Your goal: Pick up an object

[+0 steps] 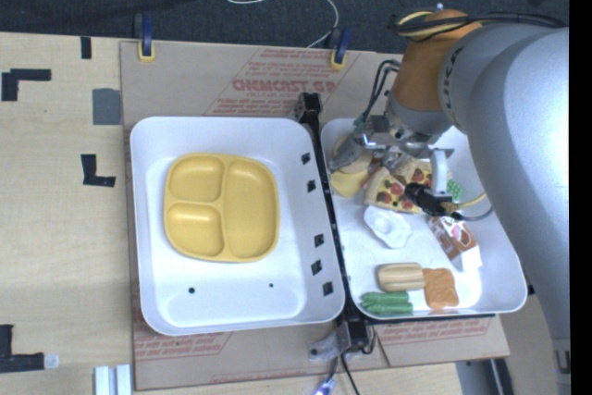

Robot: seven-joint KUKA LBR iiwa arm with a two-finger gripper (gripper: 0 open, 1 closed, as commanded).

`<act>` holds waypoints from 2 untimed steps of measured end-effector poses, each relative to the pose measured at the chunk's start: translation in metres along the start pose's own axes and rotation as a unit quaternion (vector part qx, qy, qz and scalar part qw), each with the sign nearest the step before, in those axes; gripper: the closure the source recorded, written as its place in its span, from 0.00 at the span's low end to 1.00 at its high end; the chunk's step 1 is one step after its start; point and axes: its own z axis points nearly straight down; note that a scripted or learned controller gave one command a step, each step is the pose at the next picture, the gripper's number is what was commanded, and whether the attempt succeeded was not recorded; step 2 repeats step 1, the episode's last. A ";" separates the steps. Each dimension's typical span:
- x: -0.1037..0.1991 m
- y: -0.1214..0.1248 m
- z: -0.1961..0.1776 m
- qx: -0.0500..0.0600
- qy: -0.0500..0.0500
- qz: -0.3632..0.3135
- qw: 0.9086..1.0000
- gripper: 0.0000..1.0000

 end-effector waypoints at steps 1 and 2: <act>-0.007 -0.005 0.000 0.000 0.000 -0.001 1.000 0.00; -0.007 -0.005 0.000 0.000 0.000 -0.001 1.000 0.00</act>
